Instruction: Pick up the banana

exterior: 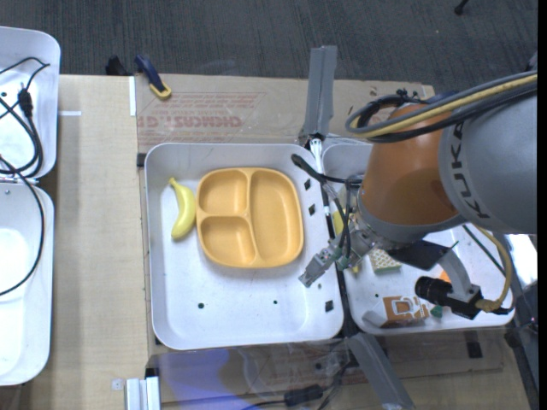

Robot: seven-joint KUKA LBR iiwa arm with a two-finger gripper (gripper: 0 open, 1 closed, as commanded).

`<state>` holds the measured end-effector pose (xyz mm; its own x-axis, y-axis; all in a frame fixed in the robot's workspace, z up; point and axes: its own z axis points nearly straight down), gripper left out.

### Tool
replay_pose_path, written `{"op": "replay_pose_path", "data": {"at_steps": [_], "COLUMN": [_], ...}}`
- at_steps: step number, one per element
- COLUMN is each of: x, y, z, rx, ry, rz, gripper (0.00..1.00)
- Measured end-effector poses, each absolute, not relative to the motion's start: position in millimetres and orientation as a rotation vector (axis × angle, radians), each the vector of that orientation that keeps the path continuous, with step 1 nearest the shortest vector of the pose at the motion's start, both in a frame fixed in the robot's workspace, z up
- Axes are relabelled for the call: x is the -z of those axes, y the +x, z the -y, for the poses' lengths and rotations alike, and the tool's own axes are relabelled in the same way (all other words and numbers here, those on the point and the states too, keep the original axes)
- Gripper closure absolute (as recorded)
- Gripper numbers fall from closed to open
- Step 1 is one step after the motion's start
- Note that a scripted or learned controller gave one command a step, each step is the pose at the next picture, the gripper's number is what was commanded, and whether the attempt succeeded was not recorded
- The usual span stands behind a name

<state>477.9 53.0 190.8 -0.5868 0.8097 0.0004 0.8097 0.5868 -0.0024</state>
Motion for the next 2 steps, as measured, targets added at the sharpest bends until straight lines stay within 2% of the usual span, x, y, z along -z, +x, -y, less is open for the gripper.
{"op": "replay_pose_path", "data": {"at_steps": [1, 2], "x": [-94.6, -94.0], "y": [495.6, 540.3], "z": [-139.8, -207.8], "rx": [0.012, -0.012], "ry": [-1.552, -1.431], "rz": [2.742, 2.805], "gripper": [0.00, 0.00]}}
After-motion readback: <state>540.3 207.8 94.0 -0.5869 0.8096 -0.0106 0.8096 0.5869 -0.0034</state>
